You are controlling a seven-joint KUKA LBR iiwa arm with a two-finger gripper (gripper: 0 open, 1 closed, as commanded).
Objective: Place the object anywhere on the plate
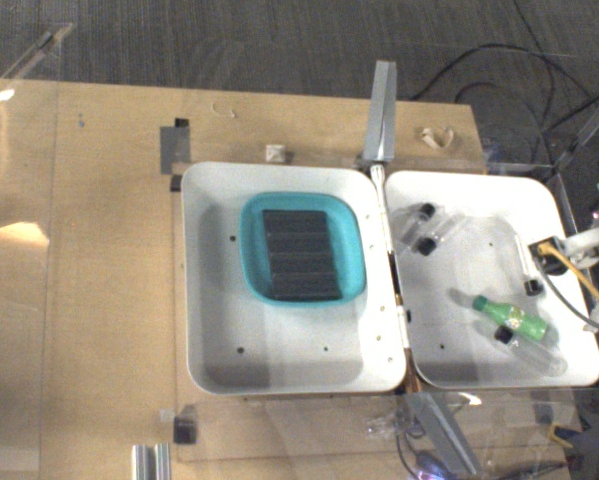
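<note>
Camera view: I look down at a slant on both bins; entries run from biggest thing to smallest.
Bench: tan wooden top carrying the two bins side by side, so one fixed camera covers pick side and place side together.
Left bin: white and shallow; it holds the plate and, as far as I can see, nothing else, which I judge keeps the drop area uncluttered.
Right bin: white and shallow; the loose things lie here, close to where the arm reaches in.
Plate: teal with rounded corners and a dark ribbed centre, lying flat in the upper middle of the left bin. Nothing rests on it, so the placing is not yet done.
Arm: a pale part shows at the right rim of the right bin, with yellow cabling beside it.
Pincer: I cannot tell its state from this picture.
Green bottle: the task object, I judge; lying on its side in the lower right of the right bin, well apart from the plate.
Clear vials: small, black-capped, in the upper left of the right bin.
</note>
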